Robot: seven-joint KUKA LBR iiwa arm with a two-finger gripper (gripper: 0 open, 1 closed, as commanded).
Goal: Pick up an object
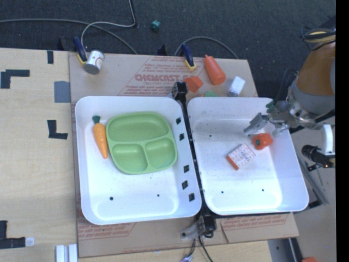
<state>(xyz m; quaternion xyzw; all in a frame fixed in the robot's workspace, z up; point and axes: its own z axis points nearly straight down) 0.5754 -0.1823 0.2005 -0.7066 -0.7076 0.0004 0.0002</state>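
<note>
Dark grey carpet covering floor along top, thin grey cable snaking across it. Light wooden benchtop lying at left, carrying dark tape marks. Brown cardboard sheet with red lettering lying flat on bench, blue clamps gripping its far edge. Even, soft light falling overall, no hard shadows showing.

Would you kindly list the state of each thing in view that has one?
end effector: low over the right bin, beside the orange toy
orange toy: lying in right bin
small packet: lying tilted, right bin
carrot: lying beside green plate, left bin
</note>
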